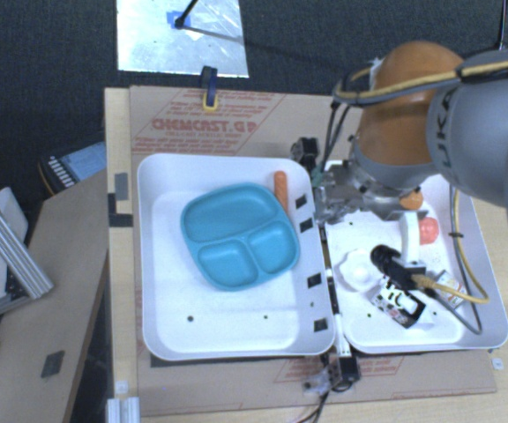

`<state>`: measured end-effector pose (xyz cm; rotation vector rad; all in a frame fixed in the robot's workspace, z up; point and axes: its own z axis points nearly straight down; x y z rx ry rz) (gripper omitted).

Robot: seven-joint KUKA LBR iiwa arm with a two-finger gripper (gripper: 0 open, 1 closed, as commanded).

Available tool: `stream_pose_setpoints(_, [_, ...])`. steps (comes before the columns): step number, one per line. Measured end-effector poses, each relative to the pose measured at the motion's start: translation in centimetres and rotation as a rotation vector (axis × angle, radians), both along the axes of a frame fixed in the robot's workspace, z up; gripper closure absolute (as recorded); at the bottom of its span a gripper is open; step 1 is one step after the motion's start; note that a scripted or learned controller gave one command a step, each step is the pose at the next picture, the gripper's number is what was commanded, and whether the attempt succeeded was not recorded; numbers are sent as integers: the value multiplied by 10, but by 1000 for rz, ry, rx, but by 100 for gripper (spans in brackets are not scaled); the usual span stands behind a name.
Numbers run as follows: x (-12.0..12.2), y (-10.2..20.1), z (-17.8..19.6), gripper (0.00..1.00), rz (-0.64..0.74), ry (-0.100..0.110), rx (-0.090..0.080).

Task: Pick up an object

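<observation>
Nearest the lens is the arm [488,122], a thick grey link coming in from 3 o'clock, with its orange band [408,95] bulging at about 1 o'clock of the frame. Below the band the gripper [332,203] hangs over the right bin [492,329], at that bin's 10 o'clock corner, just beside the wall it shares with the left bin [161,324]. How far the gripper is spread, and whether it has hold of anything, cannot be told. Loose things for picking lie in both bins. In the right bin a white disc [356,270] sits at 8 o'clock and a pink ball [429,230] toward 2 o'clock. A small orange lump [412,200] lies at 12 o'clock of the ball, partly under the wrist, and a black-and-white piece [401,307] lies at 6 o'clock. In the left bin a blue plate [236,236] with three wells lies flat near the middle. A carrot [280,187] lies at the plate's 1 o'clock edge, near the gripper but apart from it. Both bins rest on a cardboard sheet [227,117] with red print.
</observation>
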<state>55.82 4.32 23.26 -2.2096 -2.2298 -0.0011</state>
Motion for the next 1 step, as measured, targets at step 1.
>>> stream_pose_setpoints(1, [-14, 48, 2, 100, 1, -1, 0])
